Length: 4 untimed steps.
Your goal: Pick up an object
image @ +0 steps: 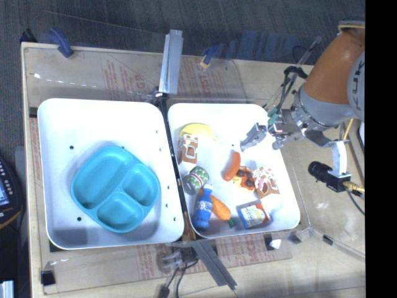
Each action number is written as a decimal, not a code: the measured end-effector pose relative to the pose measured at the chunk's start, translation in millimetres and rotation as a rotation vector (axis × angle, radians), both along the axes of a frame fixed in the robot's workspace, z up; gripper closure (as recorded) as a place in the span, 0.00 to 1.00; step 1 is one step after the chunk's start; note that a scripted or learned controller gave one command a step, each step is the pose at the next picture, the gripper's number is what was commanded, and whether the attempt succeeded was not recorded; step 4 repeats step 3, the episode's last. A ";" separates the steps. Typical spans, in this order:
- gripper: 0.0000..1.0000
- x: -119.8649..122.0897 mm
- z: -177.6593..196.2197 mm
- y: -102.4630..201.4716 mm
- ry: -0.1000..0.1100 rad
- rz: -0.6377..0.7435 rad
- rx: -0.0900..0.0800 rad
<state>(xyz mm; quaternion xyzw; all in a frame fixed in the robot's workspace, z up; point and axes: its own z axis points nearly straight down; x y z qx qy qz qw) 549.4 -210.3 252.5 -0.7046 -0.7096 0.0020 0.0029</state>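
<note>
**Mia:** So, where is the robot's hand?

**Ben:** The gripper (263,135) is up over the right bin (286,194), near its top right side. The grey arm (329,104) with the orange band comes in from the right.

**Mia:** Is it holding a toy?

**Ben:** No. I see nothing between its fingers. I cannot tell if they are spread apart or pressed together. They are too small and dark.

**Mia:** What is in that bin?

**Ben:** Lots of little things. A yellow banana (197,130) lies near the top. Just under it is a small brown and white box (189,148). A green can (196,180) lies on its side by the left wall. A blue bottle (203,208) is just below the can, and an orange carrot (220,208) is touching the bottle.

**Mia:** And the orange thing in the middle?

**Ben:** That is a hot dog (231,166). It is tilted and sits just below the gripper. Next to it is a dark red lump (245,177), too small to name. Then a red and white packet (267,181) lies by the right wall. A little box with blue and yellow on it (253,214) sits near the bottom.

**Mia:** What about the other bin?

**Ben:** The left bin (56,123) has a blue plate (115,188) in it. The plate has three parts.

**Mia:** Are all the toys lying down in the bin?

**Ben:** Yes, every one rests on the bin floor. Not one is lifted.
</note>
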 end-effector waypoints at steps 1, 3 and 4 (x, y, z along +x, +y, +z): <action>0.00 21.8 -162.6 4.5 -0.003 0.175 0.001; 1.00 31.8 -53.0 106.3 -0.003 0.188 0.001; 1.00 31.8 -53.0 106.3 -0.003 0.188 0.001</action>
